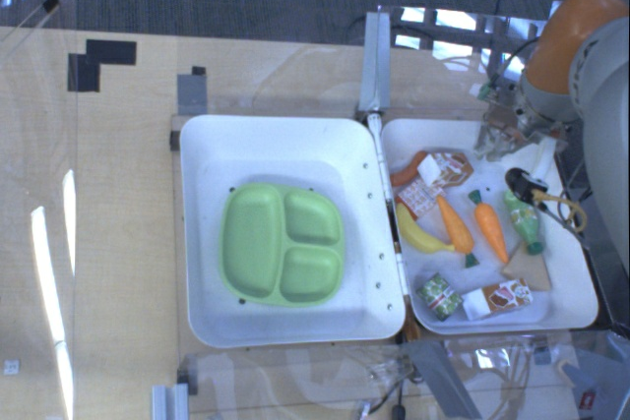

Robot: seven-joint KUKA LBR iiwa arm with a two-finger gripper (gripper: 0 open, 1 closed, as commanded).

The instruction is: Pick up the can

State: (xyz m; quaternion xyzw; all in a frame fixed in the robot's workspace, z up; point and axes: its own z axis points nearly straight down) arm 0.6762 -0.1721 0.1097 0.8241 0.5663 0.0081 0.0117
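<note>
Our end effector (pixel 497 138) hovers at the right bin's (pixel 581 310) far edge, its grip state unclear to us, while the can (pixel 438 296) lies ungrasped near the bin's near-left corner.

A divided plate (pixel 283 243) lies in the left bin (pixel 197 211). In the right bin (pixel 581 305), a banana (pixel 421 236) lies left of two carrots (pixel 456 225), with a small can (pixel 437 296) and a carton (pixel 504 298) along the near wall. The gripper (pixel 497 141) hangs over that bin's far edge.
</note>
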